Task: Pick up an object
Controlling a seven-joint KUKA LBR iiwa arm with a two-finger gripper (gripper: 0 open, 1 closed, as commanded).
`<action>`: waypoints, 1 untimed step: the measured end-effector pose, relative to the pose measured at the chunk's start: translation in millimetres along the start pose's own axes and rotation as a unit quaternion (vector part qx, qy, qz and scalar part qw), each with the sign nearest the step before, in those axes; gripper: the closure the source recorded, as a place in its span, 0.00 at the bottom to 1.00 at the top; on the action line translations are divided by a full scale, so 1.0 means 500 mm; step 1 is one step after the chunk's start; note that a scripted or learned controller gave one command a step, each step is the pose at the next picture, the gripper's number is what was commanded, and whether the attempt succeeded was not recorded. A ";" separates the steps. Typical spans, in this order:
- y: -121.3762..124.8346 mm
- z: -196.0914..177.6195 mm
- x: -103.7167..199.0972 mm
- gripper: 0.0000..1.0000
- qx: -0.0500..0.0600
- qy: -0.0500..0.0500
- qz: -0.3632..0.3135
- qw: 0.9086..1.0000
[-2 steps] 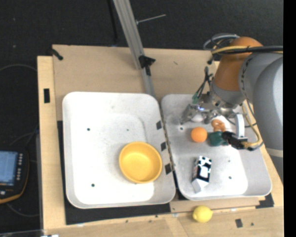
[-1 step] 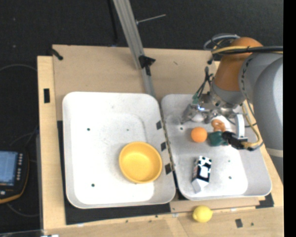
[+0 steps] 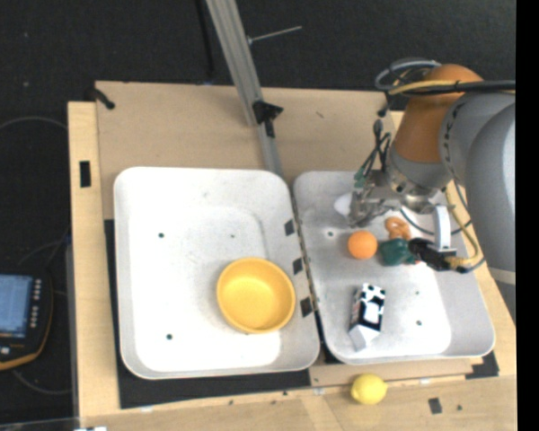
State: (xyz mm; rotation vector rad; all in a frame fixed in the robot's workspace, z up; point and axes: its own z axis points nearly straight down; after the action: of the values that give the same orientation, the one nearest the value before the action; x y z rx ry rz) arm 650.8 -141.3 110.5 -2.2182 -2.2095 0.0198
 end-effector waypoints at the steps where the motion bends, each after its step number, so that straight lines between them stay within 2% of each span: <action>1: 0.015 -0.115 0.001 1.00 -0.009 0.000 -0.003 1.000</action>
State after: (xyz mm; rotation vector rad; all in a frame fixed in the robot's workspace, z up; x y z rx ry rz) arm 659.2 -140.7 167.9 -2.2213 -2.2244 -0.0022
